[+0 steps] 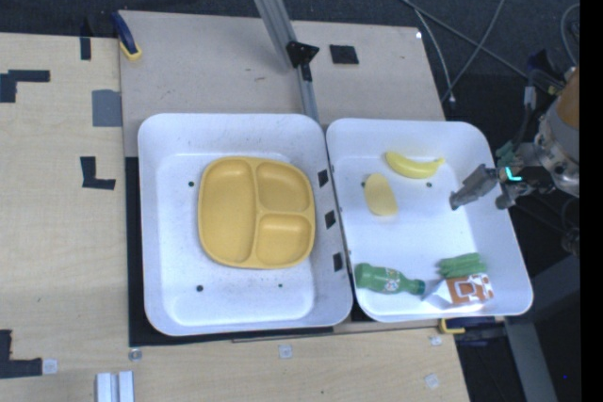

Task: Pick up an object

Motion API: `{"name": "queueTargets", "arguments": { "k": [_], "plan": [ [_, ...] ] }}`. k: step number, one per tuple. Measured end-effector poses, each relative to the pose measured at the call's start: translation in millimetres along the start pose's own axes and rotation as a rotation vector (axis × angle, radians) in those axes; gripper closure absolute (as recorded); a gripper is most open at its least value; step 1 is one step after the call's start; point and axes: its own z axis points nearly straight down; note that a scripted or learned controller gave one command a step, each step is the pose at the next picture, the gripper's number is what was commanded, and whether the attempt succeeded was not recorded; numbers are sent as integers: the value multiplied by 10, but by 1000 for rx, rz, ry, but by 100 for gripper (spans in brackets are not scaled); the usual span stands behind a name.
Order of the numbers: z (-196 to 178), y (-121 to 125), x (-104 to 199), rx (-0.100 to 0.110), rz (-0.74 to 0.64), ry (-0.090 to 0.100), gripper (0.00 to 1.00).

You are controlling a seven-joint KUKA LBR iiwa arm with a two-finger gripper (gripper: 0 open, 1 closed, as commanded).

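The grey two-finger gripper hovers at the right bin's right edge; whether its jaws are open, I cannot tell. The curved yellow plastic banana looks light, stiff and slippery. Best grasped across its middle.

Arm cut off at right edge

Fixed overhead cam, slanted down, both bins in frame
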Motion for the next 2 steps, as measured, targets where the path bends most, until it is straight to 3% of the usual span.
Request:
{"name": "queueTargets", "arguments": {
  "k": [1,2],
  "plan": [
    [-4,2,0,-1,0,0,0],
    [560,93,39,4,0,1,0]
  ]
}}
